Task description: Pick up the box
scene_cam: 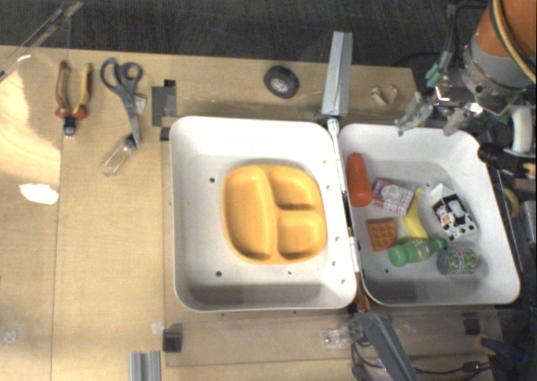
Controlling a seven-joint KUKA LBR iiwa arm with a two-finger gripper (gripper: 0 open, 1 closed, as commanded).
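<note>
Box (392, 195) lies in right bin (495, 287), beside the red cylinder (358, 179), untouched. Gripper (436, 115) hangs over the bin's far rim, fingers apart, holding nothing. Reach, grasp and lift all remain.

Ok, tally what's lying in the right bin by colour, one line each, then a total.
Orange or red: 2, the cylinder and the waffle piece
Green: 2, the bottle and the can
Yellow: 1, the banana
Pink and white: 1, the box
Black and white: 1, the carton
Total: 7
</note>
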